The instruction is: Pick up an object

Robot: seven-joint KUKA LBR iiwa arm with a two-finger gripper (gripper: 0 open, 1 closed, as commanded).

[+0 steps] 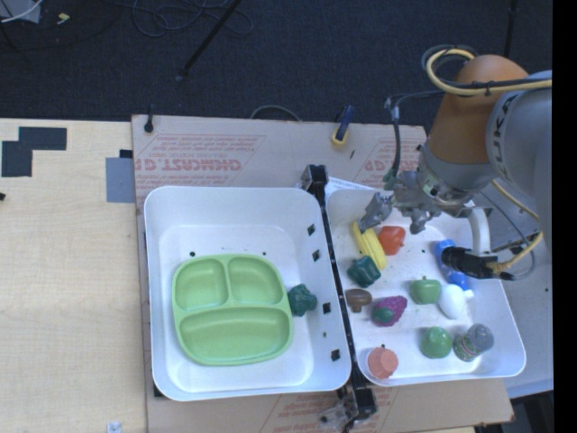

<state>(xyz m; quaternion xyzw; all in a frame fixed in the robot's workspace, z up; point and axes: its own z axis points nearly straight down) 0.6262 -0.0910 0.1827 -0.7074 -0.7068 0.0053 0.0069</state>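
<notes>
1. My gripper [397, 216] hangs over the back of the right bin [505, 327], fingers spread apart, nothing between them.
2. Just below it lie an orange-red toy [392, 238] and a yellow corn [368, 246], touching a dark green piece [364, 271].
3. Nearer the front: a brown piece [358, 299], purple one [389, 310], two green ones [425, 290] [436, 342], a white egg [453, 302], a salmon cup [382, 363].
4. The left bin [171, 215] holds a green tray [232, 308] with a dark green toy [301, 299] beside it.
5. Red print on the cardboard [225, 156] reads upside down; I cannot make it out.
</notes>
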